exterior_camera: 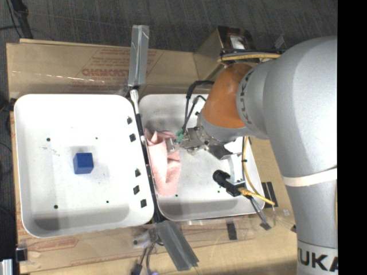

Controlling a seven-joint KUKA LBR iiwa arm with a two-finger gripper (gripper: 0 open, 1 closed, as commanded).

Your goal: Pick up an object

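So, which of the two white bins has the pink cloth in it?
The right bin, below the arm, where the pink cloth lies by its left wall near the pincer. The left bin has a blue cube.

Showing "KUKA" in black letters along the grey arm point(309, 153), right of the gripper; faint red print on the cardboard point(109, 67), unreadable.

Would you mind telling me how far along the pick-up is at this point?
Done: the arm has reached into the right bin. In hand: the gripper sits low at the pink cloth. Left: nothing looks lifted; the cloth lies in the bin, and the blue cube sits in the left bin.
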